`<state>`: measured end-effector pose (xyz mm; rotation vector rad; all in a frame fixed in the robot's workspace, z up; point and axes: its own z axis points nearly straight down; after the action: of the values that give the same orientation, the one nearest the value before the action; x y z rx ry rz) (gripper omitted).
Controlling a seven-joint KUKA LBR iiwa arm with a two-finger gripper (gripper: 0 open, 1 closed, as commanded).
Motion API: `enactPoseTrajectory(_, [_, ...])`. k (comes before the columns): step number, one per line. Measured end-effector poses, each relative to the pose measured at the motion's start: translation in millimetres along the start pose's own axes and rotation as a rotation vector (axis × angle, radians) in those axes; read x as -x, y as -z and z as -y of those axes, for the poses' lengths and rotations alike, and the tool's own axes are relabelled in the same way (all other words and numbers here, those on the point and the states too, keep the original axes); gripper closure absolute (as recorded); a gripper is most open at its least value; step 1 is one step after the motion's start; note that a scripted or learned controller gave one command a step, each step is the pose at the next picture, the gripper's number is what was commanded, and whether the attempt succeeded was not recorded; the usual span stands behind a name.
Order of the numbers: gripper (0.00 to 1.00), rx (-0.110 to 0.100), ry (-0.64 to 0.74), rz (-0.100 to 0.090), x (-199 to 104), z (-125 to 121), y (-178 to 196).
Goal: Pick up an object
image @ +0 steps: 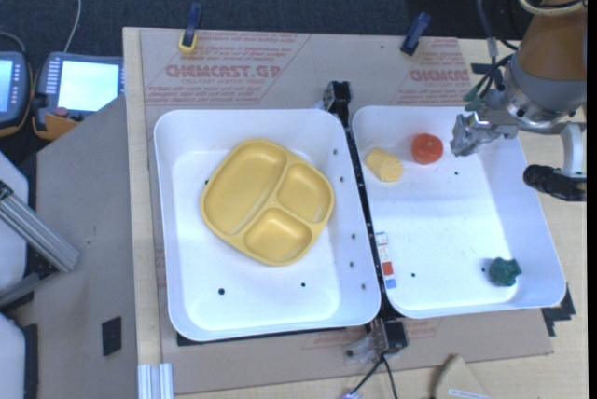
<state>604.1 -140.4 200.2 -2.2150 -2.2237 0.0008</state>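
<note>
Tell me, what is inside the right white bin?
The right bin holds a red ball, a pale yellow object and a small dark green object. The pincer covers a little floor.

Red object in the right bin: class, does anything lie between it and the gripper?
Nothing visible does. The gripper sits just right of the red object, with bare bin floor between; the yellow piece lies on the far side.

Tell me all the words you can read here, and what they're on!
"CHEMCAST GP": red print on the brown board behind the left bin, repeated faintly behind the right bin.
Sticker on the right bin's rim: too small to read.
Screens at far left: too blurred to read.
</note>
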Motion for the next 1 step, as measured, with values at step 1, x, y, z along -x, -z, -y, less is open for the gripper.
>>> enactPoseTrajectory(1, [1.00, 0.000, 0.002, -0.001, -55.5, 8.8, -5.6])
